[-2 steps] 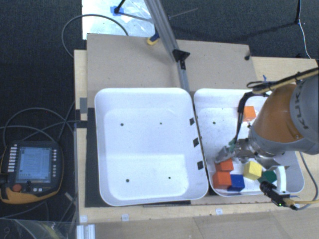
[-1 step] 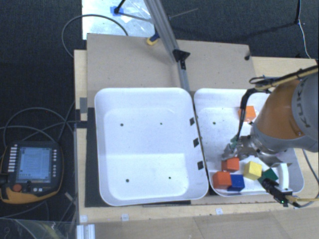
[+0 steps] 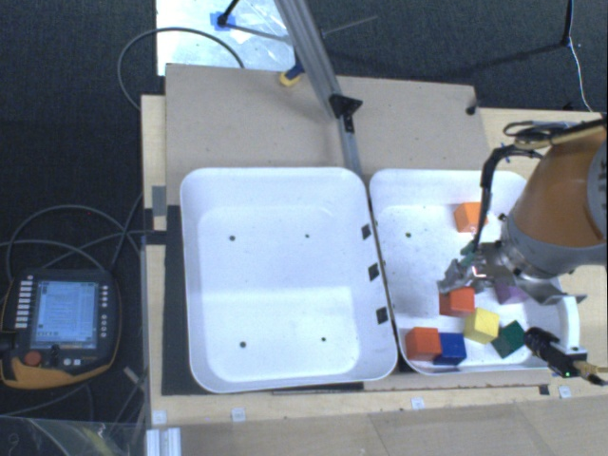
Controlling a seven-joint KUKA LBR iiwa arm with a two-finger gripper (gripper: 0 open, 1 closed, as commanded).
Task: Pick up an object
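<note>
Left bin: a shallow white tray with a few small dark dots on its floor; no blocks lie in it.
Right bin: a white tray of the same kind, touching the left one along a seam with three small dark clips; all the blocks are in it, gathered toward its near right part.
Far orange block: alone toward the far right of the right bin, well apart from the near cluster.
Orange-red block: mid-right of the right bin, directly below the claw and just beside its tip.
Near orange block: by the near rim of the right bin, touching the blue block on its right.
Blue block: at the near rim, between the near orange block and the yellow one.
Yellow block: just right of the blue block, near the orange-red one.
Green block: right of the yellow block, at the near right corner.
Purple piece: partly hidden under the wrist; its shape is unclear.
Arm: grey with an orange band, reaching in from the right over the right bin.
Claw: low over the right bin above the orange-red block; whether it is spread or pressed together cannot be told, and no block is seen in it.
Handheld controller: on the dark floor left of the bench, screen lit.
</note>
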